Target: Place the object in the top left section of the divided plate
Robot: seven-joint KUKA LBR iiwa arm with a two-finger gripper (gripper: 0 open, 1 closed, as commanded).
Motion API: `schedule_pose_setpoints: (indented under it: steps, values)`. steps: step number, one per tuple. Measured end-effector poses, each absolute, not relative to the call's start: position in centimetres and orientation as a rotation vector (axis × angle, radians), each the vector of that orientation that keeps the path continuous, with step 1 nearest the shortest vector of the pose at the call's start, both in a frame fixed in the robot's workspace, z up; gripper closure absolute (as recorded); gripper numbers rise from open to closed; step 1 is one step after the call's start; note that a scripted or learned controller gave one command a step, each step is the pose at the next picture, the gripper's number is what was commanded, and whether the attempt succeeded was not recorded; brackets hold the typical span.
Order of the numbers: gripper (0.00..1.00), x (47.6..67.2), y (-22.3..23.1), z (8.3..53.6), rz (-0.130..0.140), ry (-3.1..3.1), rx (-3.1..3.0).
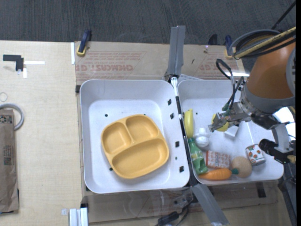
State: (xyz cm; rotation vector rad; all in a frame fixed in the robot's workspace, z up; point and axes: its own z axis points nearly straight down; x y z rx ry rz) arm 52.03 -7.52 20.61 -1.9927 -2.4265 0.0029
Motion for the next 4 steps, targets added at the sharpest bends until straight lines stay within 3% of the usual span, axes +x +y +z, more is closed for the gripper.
schedule_pose_setpoints:
  steps: [1, 2, 3, 4]
  values:
    - [1.00, 57.1, -6.8, 19.0, 0.005, -2.269, -2.173]
    - [1.00, 60.3, -2.5, 22.8, 0.004, -2.259, -2.184]
    - [1.00, 62.8, 6.4, 28.0, 0.004, -2.330, -2.109]
    - [1.00, 65.5, 13.5, 23.2, 0.005, -2.461, -1.955]
